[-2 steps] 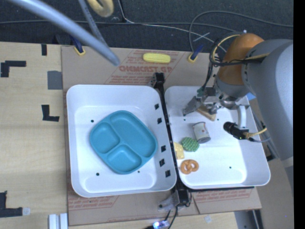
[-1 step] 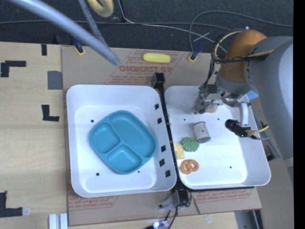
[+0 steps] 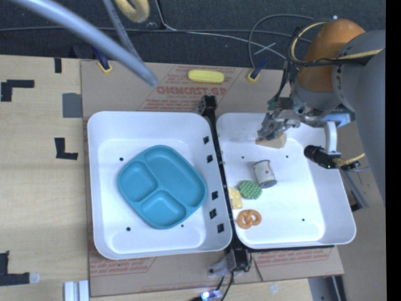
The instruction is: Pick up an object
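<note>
Nearest the camera, at the front of the right bin (image 3: 326,231), we see a pretzel-shaped toy (image 3: 249,219), with a small yellow piece (image 3: 235,197) and a green textured ball (image 3: 250,189) just behind it, and a grey can (image 3: 264,173) lying tilted beside the ball. Further back in that bin, near its rear wall, lies a small tan block (image 3: 276,141), and we find the gripper (image 3: 274,128) directly on top of it, the arm (image 3: 332,61) bent down from the right.

We judge that the grasp itself is the step in hand: the gripper is down at the tan block and touching or nearly touching it, so this block looks like the chosen object. We cannot tell how far the gripper is open, nor whether it has any hold on the block; the wrist hides the contact from above. The block appears to rest on the bin floor.

Our next move, as we read it, calls for a firm closing on the block and a straight lift clear of the rear wall. Since the block is small and close to that wall, it could slip out.

Over in the left bin (image 3: 100,168) sits a blue divided plate (image 3: 161,185), well apart from all this. On the counter (image 3: 37,187) behind the bins lies a yellow object (image 3: 205,76).
</note>
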